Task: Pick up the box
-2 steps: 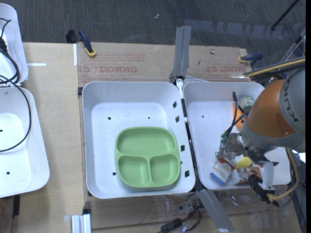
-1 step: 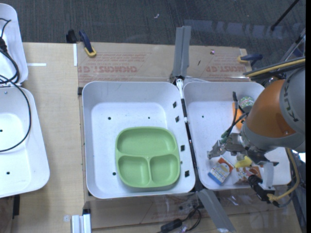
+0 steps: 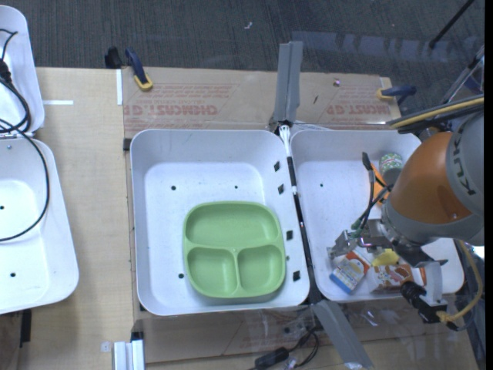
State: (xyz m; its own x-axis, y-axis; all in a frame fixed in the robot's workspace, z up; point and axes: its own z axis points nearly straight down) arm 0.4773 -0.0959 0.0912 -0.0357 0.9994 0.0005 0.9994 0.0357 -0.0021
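Observation:
A small white, orange and blue box (image 3: 347, 273) lies near the front of the right bin (image 3: 323, 177). My gripper (image 3: 356, 243) hangs low over that bin, just behind and above the box, at the end of the grey and orange arm (image 3: 428, 185). The arm hides part of the bin's right side. I cannot see whether the gripper touches the box.
A yellow item (image 3: 385, 259) and a red and white packet (image 3: 394, 277) lie right of the box. A small round object (image 3: 390, 163) sits near the right bin's back. The left bin (image 3: 154, 206) holds a green divided plate (image 3: 233, 249).

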